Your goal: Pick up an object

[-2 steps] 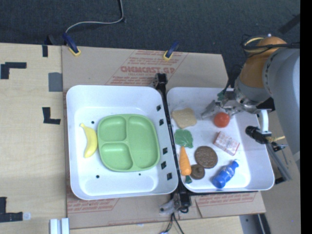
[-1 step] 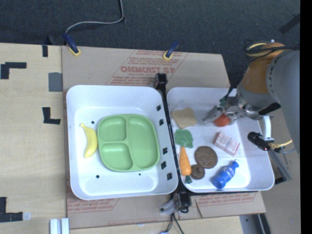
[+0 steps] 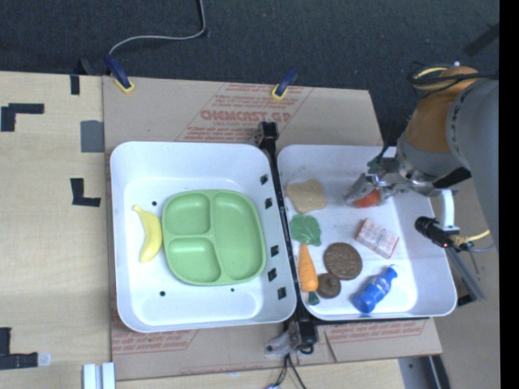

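- my fingers (image 3: 362,194) sit at about 1 o'clock in the right bin (image 3: 422,298), low over a small red piece (image 3: 369,201) by the far right wall. they look drawn close around it, but i cannot tell whether it is truly pinched or just lying under the tips.
- the task names no single thing; the red piece is the nearest candidate, touching or just under my tips.
- risk, as i judge it: the red piece is small and low, so my tips may close above it or graze it and skid it toward the wall.
- risk: the bin wall is just beside me at 3 o'clock; a tilt or drift that way could knock the rim.
- risk: the pink packet (image 3: 378,237), near at 6 o'clock, could be nudged if i sweep down the bin.
- count, right bin: one red piece, one pink packet, one tan bread slice (image 3: 306,195), one green leafy thing (image 3: 306,229), one carrot (image 3: 307,270), one large brown disc (image 3: 343,260), one small brown round thing (image 3: 328,285), one blue bottle (image 3: 374,290).
- count, left bin (image 3: 138,298): one green divided plate (image 3: 215,237), one banana (image 3: 148,233) at its 9 o'clock.
- two bins on the surface (image 3: 49,241), side by side.
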Action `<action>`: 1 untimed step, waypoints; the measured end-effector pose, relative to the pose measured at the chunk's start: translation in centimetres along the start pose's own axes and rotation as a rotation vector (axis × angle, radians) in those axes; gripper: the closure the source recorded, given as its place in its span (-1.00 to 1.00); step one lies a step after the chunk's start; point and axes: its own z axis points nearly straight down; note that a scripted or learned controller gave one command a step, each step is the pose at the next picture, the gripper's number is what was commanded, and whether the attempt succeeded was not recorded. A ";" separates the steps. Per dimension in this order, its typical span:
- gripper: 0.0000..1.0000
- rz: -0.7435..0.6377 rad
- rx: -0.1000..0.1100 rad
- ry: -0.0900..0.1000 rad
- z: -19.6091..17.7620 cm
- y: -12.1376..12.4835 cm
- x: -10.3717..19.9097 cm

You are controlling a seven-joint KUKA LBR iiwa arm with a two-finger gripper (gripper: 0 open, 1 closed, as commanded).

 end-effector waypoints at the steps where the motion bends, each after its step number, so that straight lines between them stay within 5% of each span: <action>1: 1.00 -0.001 0.006 0.006 -2.7 2.6 7.5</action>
